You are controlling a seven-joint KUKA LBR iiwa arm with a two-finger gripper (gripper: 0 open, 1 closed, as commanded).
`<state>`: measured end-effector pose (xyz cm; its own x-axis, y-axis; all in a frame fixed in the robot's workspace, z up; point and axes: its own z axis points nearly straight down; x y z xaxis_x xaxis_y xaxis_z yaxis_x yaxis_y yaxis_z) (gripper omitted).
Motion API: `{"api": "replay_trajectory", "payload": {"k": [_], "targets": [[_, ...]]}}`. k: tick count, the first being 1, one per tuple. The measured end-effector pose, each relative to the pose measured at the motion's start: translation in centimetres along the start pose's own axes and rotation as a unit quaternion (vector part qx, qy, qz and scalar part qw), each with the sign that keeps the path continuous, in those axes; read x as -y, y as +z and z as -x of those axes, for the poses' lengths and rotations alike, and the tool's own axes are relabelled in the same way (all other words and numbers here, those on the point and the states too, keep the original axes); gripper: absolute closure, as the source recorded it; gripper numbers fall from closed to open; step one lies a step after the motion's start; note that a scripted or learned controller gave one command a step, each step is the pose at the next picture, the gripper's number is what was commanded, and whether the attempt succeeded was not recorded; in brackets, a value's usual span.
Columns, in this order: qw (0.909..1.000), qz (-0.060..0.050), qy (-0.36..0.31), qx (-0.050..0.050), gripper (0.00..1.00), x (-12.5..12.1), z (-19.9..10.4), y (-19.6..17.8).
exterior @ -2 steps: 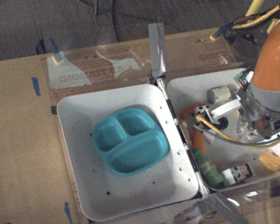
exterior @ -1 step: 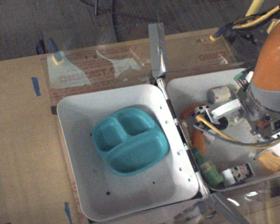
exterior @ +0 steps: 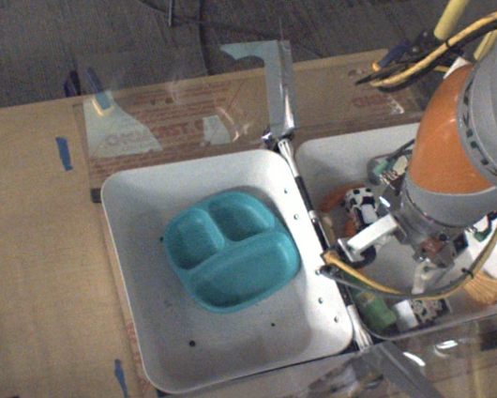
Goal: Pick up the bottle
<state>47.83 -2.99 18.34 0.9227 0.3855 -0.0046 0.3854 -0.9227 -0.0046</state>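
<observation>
While the arm (exterior: pixel 468 145) hangs over the right bin (exterior: pixel 336 154), jaws unreadable, it must descend onto the green bottle (exterior: pixel 374 307).

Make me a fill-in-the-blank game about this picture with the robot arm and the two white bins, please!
1. The teal divided plate lies in the ____ bin.
2. The plate has ____ compartments.
3. The band on the robot arm is ____.
4. The green bottle lies in the ____ bin, near its front edge.

Missing words: left; three; orange; right
</observation>
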Motion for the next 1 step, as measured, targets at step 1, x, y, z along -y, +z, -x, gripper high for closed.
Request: {"api": "replay_trajectory", "payload": {"k": [1], "targets": [[0.9931,0.003,-0.117,-0.002,0.0,-0.69,-1.36,-8.56]]}}
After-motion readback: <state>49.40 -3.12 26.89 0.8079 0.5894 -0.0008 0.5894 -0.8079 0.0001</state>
